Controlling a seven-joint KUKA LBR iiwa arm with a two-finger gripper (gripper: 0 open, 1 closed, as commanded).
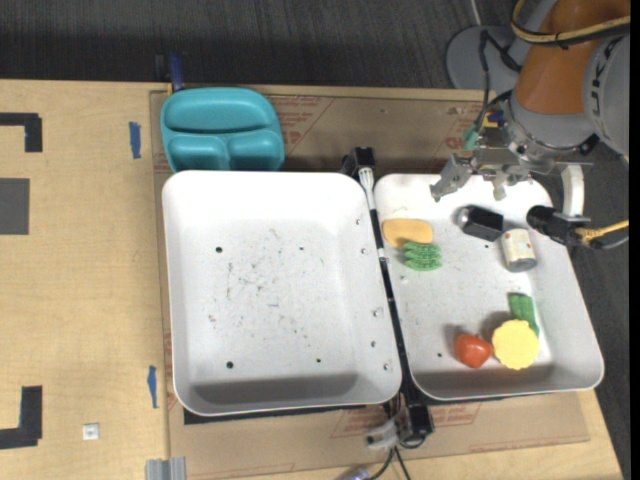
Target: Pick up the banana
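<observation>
I count two white bins side by side, the left bin (270,298) and the right bin (570,368), with one teal tray (222,128) behind the left one. In the right bin I count six loose things: one banana (407,232), one green piece (422,257), one black block (482,221), one pale cylinder (518,249), one red piece (473,350) and one yellow round piece (516,344) with a green stub (523,308) touching its far side. The banana is a short, stubby thing, yellow-orange, rounded along its top and flatter below, lying flat near the bin's left wall in the far half. The green piece sits just in front of it, touching or nearly so. My gripper (472,183) hangs over the far edge of the right bin, to the right of the banana and apart from it, above the black block. Its fingers (447,181) stand spread, with nothing between them. The red and yellow pieces lie together near the front, well apart from the banana.
</observation>
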